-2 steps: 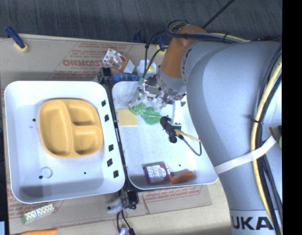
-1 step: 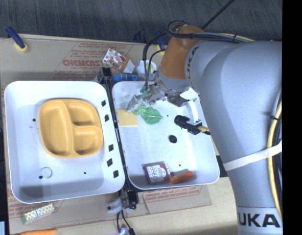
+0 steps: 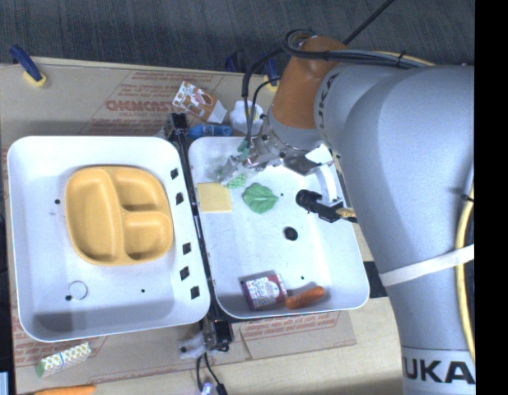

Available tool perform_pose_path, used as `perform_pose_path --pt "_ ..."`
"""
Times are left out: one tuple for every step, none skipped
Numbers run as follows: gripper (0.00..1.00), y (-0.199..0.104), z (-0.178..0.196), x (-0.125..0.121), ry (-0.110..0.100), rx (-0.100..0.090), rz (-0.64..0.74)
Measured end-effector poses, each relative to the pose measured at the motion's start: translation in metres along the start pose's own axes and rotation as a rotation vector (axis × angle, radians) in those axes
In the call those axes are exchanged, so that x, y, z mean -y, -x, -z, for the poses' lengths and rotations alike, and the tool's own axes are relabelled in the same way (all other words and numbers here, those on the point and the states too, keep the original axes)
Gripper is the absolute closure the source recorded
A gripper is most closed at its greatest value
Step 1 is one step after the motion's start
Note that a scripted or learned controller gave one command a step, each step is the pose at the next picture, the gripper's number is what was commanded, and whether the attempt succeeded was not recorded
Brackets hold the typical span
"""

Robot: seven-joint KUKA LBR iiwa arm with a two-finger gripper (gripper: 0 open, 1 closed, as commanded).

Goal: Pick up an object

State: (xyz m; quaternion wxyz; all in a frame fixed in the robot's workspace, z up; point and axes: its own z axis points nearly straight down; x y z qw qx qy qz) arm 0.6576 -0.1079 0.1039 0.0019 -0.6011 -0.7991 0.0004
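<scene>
At the bottom of the right bin (image 3: 352,290) lie a dark red packet (image 3: 263,290) and a carrot (image 3: 305,297). Mid-frame sit a yellow block (image 3: 214,197) and a green leaf (image 3: 260,197). Above them the hand (image 3: 247,156) dips into the bin's upper left corner among what may be clear wrapping; I cannot tell its grip.

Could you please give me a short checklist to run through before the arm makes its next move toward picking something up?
1. Gripper over the right bin: ok, it sits at the bin's far end.
2. Finger state: cannot tell.
3. Object held: cannot tell.
4. Nearest targets free: ok, green leaf and yellow block lie apart just below the gripper.
5. Dark red packet and orange carrot: ok, at the near wall, clear of the arm.
6. Yellow tray in the left bin: ok, untouched.
</scene>
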Motion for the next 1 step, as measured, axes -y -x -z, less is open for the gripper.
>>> perform_pose_path --pt "1.00 -0.0542 0.0886 0.0419 0.002 0.001 0.037"
